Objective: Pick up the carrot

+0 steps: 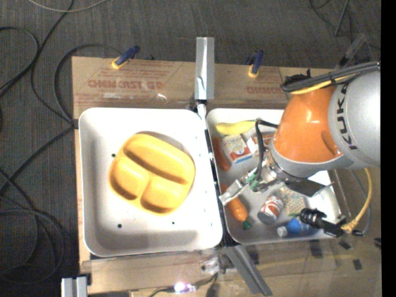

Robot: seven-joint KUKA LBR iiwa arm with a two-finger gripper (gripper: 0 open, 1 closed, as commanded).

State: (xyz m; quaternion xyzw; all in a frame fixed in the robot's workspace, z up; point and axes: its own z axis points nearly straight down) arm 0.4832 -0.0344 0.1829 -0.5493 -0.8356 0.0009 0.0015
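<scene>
Closest to lens: arm, grey with orange band, in from right over right bin.

Under both bins: brown cardboard sheet on bench, pinned at far edge by two blue-and-yellow clamps. Metal strip at far edge, in line with gap between bins. Around bench: grey carpet, loose black cables left and top.

Left bin: one yellow divided tray, roughly centred.

Right bin: cluttered. Carrot near front left corner, orange, green end toward front, lying slanted just beside left wall. Red-and-white can near it, something blue by front wall. Yellow item at far wall, red-and-white packet in front of it, second orange piece against left wall. Can't identify those further. Far right part of that bin covered by arm.

Wrist angled down-left into bin's left half, tip just behind carrot, contact not visible. Jaws: cannot tell whether apart or together, lost among green and white bits.
</scene>
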